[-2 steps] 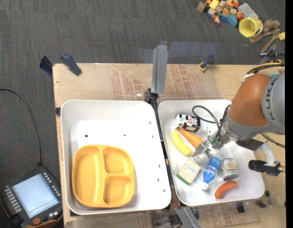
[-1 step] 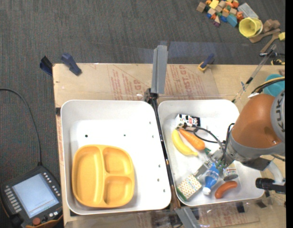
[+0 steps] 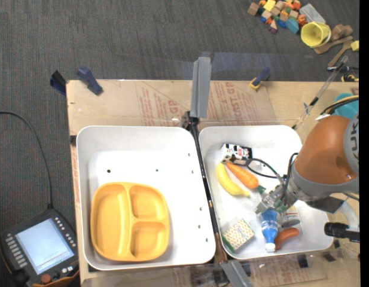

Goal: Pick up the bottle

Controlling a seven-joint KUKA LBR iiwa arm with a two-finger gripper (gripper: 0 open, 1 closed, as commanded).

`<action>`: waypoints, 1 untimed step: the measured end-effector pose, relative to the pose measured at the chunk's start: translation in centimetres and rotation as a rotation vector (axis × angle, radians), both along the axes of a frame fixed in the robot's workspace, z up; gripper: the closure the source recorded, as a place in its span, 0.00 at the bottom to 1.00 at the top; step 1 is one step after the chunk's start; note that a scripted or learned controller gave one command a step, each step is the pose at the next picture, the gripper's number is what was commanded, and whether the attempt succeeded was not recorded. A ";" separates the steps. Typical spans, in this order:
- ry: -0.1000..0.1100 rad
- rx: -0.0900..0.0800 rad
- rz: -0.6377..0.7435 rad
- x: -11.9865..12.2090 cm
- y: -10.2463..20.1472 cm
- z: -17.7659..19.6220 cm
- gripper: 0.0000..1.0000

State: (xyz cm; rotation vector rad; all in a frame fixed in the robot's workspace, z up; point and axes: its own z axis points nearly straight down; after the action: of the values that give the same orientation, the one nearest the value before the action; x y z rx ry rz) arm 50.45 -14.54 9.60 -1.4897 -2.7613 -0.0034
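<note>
A clear plastic bottle with a blue label and white cap lies in the right bin, near its front right, cap toward the front. My gripper hangs just above the bottle's upper end, under the arm's orange band. A brown sausage-like toy lies against the bottle's right side.
In the right bin there are also a banana, a carrot, a small black and white box and a patterned box. The left bin holds a yellow divided plate. A grey post stands behind the bins.
</note>
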 end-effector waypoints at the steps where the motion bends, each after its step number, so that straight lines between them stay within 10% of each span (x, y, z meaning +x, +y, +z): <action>1: -0.001 -0.004 -0.175 7.8 3.4 8.2 1.00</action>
State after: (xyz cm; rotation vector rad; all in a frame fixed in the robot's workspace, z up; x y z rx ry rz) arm 58.29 -11.13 17.78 -1.7274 -2.6226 0.0009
